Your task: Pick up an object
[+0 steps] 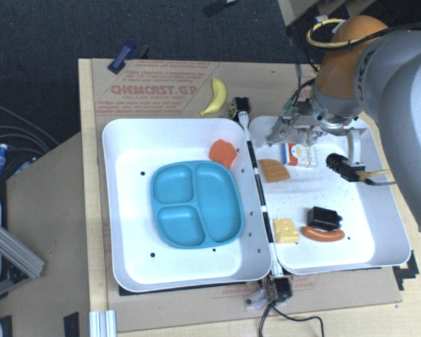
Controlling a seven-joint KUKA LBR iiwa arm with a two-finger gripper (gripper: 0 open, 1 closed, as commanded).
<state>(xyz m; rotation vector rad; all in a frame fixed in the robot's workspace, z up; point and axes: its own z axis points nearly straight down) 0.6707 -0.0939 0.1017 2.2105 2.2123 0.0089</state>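
Note:
My gripper point(295, 132) hangs over the far left part of the right bin point(386, 223), just above a small white carton with red and blue print point(299, 154). A brown bread slice point(274, 170) lies next to the carton, towards the divider. Nearer the front of that bin lie a yellow cheese wedge point(285, 230), a small black block point(324, 217) and a red sausage point(323, 235) just in front of the block. I see nothing gripped.
The left bin point(126, 258) holds a blue divided plate point(196, 203) and an orange piece point(224, 152) at its far right corner. A banana point(215, 97) and a blue item point(121, 58) lie on the bench behind the bins.

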